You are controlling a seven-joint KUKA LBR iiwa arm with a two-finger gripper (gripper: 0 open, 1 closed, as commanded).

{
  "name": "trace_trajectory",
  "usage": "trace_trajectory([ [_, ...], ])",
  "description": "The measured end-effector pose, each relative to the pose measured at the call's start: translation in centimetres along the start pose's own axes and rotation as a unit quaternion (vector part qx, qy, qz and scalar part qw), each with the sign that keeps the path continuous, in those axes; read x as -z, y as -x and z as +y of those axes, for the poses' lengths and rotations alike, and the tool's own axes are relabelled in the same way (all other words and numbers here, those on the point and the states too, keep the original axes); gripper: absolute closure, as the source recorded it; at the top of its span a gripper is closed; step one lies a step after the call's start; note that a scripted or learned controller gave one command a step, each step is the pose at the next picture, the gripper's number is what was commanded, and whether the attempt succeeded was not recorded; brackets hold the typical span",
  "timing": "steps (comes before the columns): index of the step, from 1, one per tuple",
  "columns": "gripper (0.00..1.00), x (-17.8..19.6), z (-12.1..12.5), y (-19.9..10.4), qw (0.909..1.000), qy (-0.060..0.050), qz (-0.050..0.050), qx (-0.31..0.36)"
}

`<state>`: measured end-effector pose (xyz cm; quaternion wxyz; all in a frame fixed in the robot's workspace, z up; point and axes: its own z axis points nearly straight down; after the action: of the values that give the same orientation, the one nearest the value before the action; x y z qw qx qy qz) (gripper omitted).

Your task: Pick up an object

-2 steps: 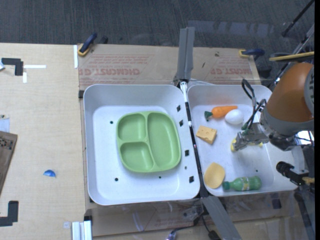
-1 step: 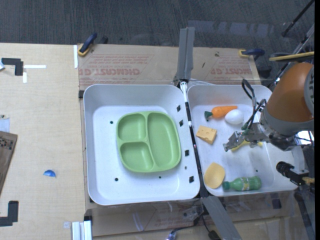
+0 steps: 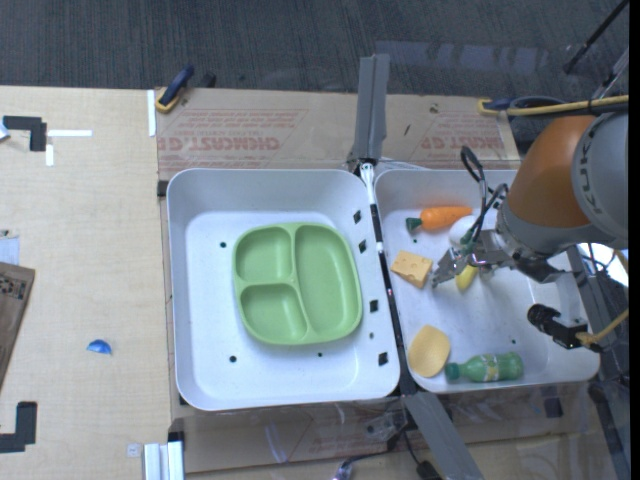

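Here, from my remote seat, I start at the left bin [image 3: 190,298], which carries a green divided plate [image 3: 298,283] lying flat near its middle, three compartments facing up. Crossing the divider into the right bin [image 3: 530,318], I first meet a yellow cheese wedge [image 3: 411,267] close to the bin's left wall, and below it a pale yellow chip-shaped piece [image 3: 429,351] near the front edge. Just right of that piece a small green bottle [image 3: 486,368] lies on its side along the front wall, cap pointing left. Toward the back of the bin an orange carrot [image 3: 441,217] lies roughly crosswise, its green tip to the left. Just beside and below the carrot sits something white [image 3: 462,232], partly hidden by the arm. The gripper [image 3: 456,268] is down inside this bin, between the cheese wedge and a small yellow item [image 3: 467,277] that touches or nearly touches its tip. I cannot tell how its end effector is set. The grey arm [image 3: 560,193] with its orange band enters from the right.
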<state>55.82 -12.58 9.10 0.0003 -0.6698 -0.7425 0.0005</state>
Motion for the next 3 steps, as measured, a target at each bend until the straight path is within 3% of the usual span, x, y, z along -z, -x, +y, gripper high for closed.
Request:
trace_trajectory([
  [1,0.0,9.6,4.2,1.5,0.9989,0.001,-0.001,0.046],
  [2,1.0,10.5,4.3,1.6,0.9989,0.001,-0.002,0.047],
  [3,1.0,0.1,-2.1,-1.2,0.9995,0.0,0.0,0.032],
])
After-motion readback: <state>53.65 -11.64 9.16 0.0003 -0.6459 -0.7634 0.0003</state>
